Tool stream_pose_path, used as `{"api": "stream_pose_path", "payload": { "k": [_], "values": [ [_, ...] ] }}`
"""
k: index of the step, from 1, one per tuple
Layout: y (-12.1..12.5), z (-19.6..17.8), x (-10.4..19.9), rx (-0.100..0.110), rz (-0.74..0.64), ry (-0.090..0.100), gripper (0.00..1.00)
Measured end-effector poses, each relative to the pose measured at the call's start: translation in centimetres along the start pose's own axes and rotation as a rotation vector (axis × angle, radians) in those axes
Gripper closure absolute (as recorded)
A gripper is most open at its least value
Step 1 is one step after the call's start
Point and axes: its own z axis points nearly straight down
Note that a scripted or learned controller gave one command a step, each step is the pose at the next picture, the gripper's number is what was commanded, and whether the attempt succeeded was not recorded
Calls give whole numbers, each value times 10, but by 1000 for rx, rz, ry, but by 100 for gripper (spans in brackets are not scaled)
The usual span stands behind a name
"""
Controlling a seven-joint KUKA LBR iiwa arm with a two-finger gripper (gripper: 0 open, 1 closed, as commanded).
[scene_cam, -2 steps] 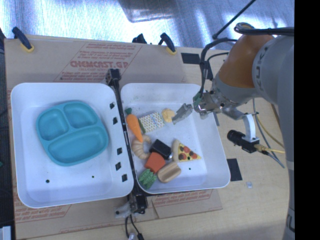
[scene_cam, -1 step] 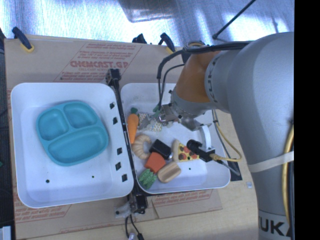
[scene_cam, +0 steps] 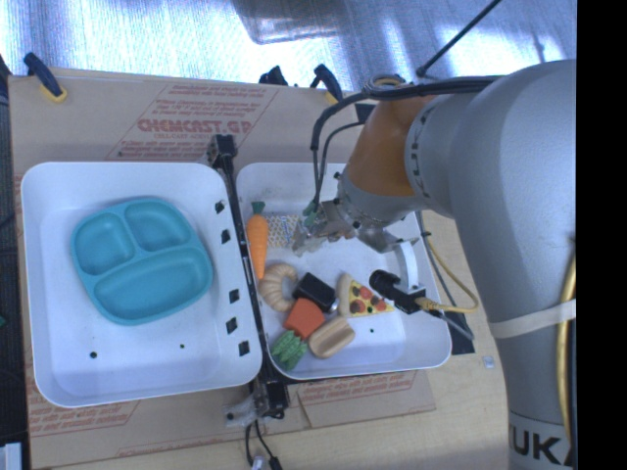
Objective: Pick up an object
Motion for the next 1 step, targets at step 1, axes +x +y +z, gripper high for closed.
{"api": "stream_pose_path", "payload": {
  "k": [1],
  "values": [
    [0, 0, 0, 0, -1, 0, 0]
  ]
}}
